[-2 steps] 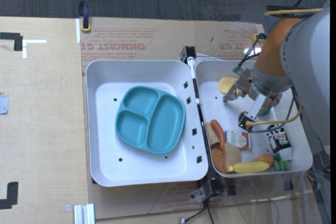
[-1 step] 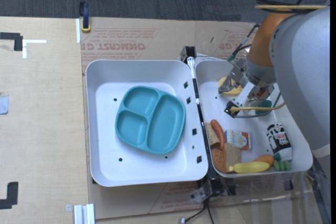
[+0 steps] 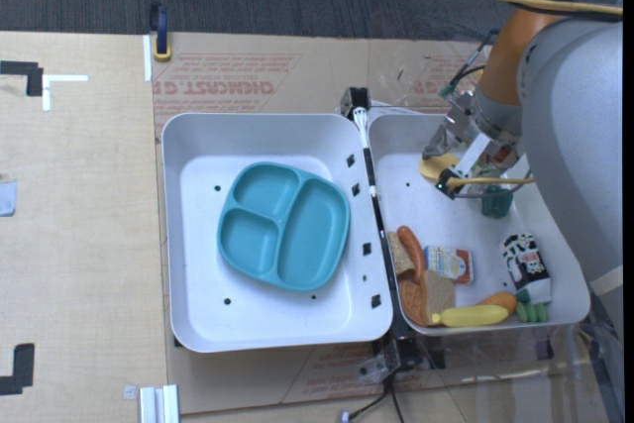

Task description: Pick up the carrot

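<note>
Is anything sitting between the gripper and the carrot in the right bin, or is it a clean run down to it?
Nothing visible blocks it. The gripper hovers at the right bin's far end; the carrot lies at the near end, beside the banana. The black-and-white carton stands just right of the line.

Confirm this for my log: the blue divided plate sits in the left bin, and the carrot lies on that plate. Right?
Not quite. The blue divided plate does sit in the left bin, but the carrot is not on it. The camera view shows the carrot in the right bin, near its front edge, just above the banana.
</note>
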